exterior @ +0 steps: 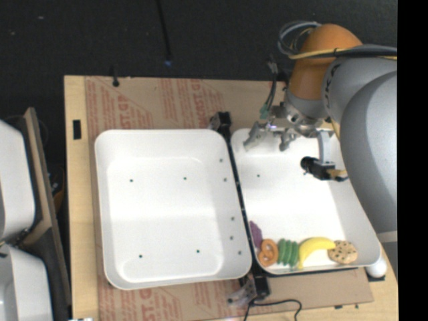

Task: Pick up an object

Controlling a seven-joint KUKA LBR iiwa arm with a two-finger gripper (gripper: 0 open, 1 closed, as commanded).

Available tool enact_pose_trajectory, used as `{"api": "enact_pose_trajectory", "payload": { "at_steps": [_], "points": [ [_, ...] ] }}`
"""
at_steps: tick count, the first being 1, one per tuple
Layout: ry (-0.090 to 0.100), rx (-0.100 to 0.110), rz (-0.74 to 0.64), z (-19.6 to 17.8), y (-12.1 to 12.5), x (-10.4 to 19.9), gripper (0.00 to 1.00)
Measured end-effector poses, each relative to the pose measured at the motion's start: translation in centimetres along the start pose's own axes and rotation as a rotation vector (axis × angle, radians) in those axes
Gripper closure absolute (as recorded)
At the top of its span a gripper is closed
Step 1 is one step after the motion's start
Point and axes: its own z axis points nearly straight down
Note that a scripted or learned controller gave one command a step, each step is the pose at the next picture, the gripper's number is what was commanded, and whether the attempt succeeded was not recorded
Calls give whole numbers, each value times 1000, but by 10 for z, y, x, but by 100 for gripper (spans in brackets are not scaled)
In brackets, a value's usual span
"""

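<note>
- Your jaws (269, 138) hang spread apart, holding nothing, over the right bin's (314, 199) far corner.
- The toys (307, 251) lie well below them, along that bin's near wall.
- A brown desk (147, 102) carries both bins.

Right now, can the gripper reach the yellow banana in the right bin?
Probably yes. The gripper hangs over the far end of the same bin, and bare white floor lies between it and the banana, though a cookie and green piece crowd it.

Two white bins sit on the bench (154, 102): the left bin (160, 206) lies beside the jaws, the right bin (294, 199) spreads beneath them.
</note>
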Motion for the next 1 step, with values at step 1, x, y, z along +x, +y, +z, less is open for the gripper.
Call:
{"api": "enact_pose_trajectory", "payload": {
  "at_steps": [1],
  "points": [
    [-1, -1, 8, 36, -2, -81, 0]
  ]
}}
